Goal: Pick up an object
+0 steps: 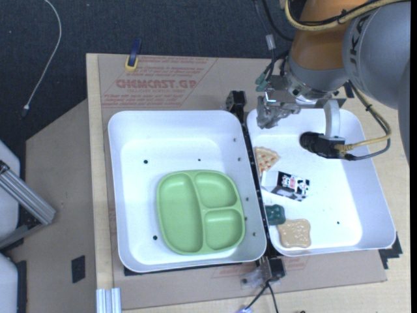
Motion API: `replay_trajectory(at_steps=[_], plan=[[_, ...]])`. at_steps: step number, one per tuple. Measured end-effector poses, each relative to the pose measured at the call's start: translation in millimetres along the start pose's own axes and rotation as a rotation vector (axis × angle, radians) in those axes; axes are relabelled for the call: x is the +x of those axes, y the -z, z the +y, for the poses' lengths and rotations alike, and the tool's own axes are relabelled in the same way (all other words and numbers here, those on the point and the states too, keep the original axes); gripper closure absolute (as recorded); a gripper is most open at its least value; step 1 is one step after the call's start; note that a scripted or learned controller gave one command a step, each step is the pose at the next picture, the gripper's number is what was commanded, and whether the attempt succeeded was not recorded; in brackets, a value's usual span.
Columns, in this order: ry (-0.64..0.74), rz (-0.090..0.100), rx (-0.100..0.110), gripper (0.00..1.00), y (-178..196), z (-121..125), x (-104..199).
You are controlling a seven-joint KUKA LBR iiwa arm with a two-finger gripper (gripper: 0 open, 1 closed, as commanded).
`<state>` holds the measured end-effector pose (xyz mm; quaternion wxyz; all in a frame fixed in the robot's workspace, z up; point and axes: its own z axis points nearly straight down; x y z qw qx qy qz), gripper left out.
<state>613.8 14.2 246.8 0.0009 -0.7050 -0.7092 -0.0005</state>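
My gripper [268,117] hangs over the far left corner of the right bin [365,194], with nothing seen in it. Just below it in the picture lies a tan, pizza-like wedge [266,156] against the bin's left wall. Further toward the front are a black and white packet [291,185], a small dark green piece [274,214] and a tan slice of toast [294,233]. All of them rest on the bin floor, apart from the gripper.
The left bin [130,142] holds a green divided plate [200,210]. A black fitting with a yellow cable [320,143] juts from the arm over the right bin's far side. The arm's grey and orange body [339,31] covers the top right.
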Motion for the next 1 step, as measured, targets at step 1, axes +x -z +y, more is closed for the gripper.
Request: replay_trajectory(at_steps=[1], plan=[[0.001, 0.0, -0.002, 1.0, -6.0, 18.1, 59.9]])
